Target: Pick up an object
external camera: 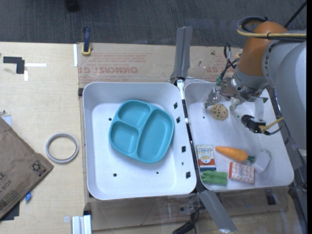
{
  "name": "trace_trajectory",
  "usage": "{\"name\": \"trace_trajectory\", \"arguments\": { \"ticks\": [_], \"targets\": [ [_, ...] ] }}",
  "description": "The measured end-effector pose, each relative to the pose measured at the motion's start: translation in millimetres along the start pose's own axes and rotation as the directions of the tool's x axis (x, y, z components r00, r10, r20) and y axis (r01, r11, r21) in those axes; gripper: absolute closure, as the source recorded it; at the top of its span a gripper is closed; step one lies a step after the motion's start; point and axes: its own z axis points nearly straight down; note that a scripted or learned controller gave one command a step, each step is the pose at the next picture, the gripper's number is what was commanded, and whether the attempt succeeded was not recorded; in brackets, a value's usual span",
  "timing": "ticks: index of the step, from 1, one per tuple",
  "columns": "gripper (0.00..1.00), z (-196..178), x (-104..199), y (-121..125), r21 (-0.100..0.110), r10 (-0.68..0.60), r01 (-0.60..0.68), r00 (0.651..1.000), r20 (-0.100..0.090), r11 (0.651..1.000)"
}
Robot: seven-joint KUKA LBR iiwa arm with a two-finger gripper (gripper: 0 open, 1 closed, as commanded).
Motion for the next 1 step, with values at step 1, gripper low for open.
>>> {"name": "trace_trajectory", "arguments": {
  "ticks": [1],
  "targets": [
    [0.0, 0.2, 0.4, -0.1, 0.001, 0.01, -0.01, 1.0, 0.0, 1.0]
  ]
}}
